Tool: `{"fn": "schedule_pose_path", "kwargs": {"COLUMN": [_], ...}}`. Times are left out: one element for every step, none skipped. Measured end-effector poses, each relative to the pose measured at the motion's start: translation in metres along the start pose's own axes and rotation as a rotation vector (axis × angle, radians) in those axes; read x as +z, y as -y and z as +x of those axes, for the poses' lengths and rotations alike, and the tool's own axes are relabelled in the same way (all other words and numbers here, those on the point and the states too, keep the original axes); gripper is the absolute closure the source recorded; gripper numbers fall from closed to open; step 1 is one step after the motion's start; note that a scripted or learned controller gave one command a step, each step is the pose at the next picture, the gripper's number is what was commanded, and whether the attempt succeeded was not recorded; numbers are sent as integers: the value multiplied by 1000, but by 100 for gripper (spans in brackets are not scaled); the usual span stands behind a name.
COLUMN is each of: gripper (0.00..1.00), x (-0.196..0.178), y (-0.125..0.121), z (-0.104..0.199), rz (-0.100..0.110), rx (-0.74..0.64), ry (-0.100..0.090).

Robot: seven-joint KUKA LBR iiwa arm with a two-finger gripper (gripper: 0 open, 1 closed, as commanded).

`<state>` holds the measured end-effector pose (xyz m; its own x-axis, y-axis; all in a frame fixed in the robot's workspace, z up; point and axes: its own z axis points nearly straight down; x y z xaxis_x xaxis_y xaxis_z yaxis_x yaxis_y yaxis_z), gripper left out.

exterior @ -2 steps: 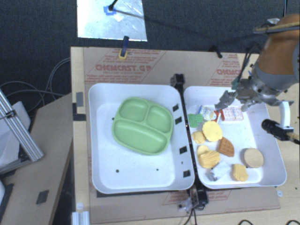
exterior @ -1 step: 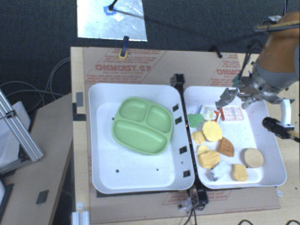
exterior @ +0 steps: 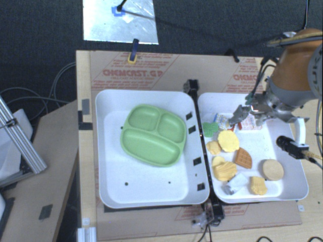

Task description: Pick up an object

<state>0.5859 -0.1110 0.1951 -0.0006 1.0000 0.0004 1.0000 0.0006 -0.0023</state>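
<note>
Gripper (exterior: 241,116): hovers low over the back of the right bin (exterior: 298,185), just above the food pile; whether its fingers are apart or together I cannot tell, and nothing shows between them.

Step in hand, by my judgement: approach, no object yet picked. Next move calls for a descent onto one piece and a clean closing on it.

Candidate objects, placed from the gripper:
- Yellow round (exterior: 228,140), just in front, nearest.
- Green piece (exterior: 210,129), beside it toward the left bin.
- Small yellow piece (exterior: 214,147), in front and left.
- Waffle (exterior: 243,158), farther front.
- Yellow lump (exterior: 225,170), front, touching its neighbours.
- Tan disc (exterior: 273,169), front and right, standing apart.
- Yellow chunk (exterior: 258,185), near the front wall.
- Clear wrapper (exterior: 231,186), by the front wall.

Surroundings: left bin (exterior: 108,185) holds a green tray (exterior: 153,135), well apart. Black clips (exterior: 197,161) line the divide between bins.

Obstacles: pieces crowd together near the gripper, so a neighbour may be nudged or caught. Bin wall close behind.
</note>
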Motion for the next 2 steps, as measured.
{"fn": "schedule_pose_path", "kwargs": {"gripper": [0, 0], "x": [47, 92], "y": [-9, -16], "z": [4, 2], "rz": [-1, 0], "rx": [-1, 0], "ry": [0, 0]}}
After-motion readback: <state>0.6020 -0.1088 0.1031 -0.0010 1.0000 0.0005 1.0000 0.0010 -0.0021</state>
